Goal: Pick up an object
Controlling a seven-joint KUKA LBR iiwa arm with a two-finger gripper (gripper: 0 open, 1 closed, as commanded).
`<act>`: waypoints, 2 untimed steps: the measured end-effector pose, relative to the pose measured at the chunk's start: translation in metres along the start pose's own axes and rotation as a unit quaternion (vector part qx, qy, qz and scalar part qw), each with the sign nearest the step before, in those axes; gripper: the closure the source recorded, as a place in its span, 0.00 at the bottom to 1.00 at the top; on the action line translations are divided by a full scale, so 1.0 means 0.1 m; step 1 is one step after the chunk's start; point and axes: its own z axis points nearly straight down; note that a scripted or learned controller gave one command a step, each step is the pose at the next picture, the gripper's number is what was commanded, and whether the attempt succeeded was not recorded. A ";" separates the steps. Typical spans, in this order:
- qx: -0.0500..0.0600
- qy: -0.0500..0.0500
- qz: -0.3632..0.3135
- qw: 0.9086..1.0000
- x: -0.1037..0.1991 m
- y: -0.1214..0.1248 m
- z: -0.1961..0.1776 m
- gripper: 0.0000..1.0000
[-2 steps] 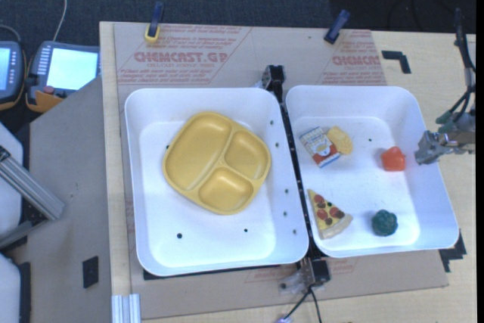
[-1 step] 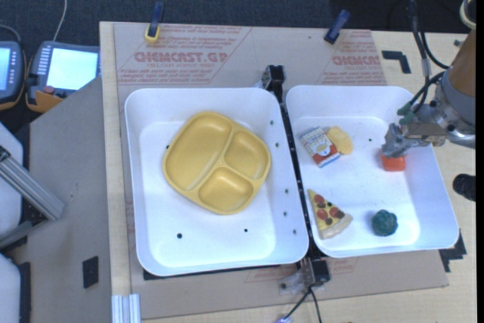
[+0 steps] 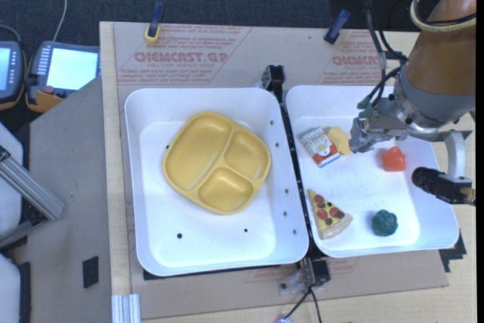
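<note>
Pizza slice [image 3: 330,213] in right bin [image 3: 431,238]; board [image 3: 181,57] reads "CHEMCAST GP"

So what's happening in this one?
The arm's gripper hangs low over the right bin, right beside a yellow wedge and a small red-and-white carton. An orange piece, a pizza slice toy and a green lump lie loose. The left bin holds a yellow divided plate.

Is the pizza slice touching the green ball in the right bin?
Apart. The camera view shows the pizza slice near the right bin's left wall and the green ball further right, with bare white floor plainly between them.
</note>
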 end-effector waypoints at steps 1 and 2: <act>-0.003 -0.001 0.000 1.000 0.41 0.29 -0.02 1.00; -0.002 -0.001 0.000 1.000 0.90 0.59 0.17 1.00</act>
